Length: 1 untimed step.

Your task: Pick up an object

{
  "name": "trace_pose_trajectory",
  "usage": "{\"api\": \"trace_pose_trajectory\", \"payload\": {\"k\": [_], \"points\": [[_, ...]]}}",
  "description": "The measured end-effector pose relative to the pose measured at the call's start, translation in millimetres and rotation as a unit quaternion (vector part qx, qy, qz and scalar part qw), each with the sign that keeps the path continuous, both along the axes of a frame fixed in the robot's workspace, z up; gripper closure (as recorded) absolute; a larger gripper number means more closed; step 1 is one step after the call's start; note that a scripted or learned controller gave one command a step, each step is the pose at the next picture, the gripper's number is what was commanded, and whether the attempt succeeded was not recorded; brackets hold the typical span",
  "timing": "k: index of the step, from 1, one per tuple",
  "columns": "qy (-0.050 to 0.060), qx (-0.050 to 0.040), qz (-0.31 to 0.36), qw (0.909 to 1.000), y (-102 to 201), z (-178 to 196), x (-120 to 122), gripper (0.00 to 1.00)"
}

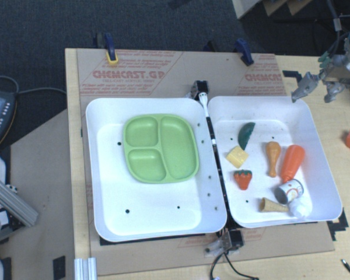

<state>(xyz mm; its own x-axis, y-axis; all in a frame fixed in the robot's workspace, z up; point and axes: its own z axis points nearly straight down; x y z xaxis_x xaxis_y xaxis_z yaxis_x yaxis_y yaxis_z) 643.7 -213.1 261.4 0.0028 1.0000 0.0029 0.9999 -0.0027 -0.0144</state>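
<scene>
Overhead, my fingers [317, 91] hang spread and empty above the right bin's [315, 124] far right corner, the approach step of the pick not yet turned into a descent. Nearest below lie the carrot [291, 162] and drumstick [272, 157], well apart from me, inside the bin. Next, I judge, calls for moving inward over one and lowering.
</scene>
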Motion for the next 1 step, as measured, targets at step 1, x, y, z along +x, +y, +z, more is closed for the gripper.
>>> {"api": "trace_pose_trajectory", "payload": {"k": [1], "points": [[-0.007, -0.0015, 0.002, 1.0, 0.9, 9.5, 2.1, 0.0]]}}
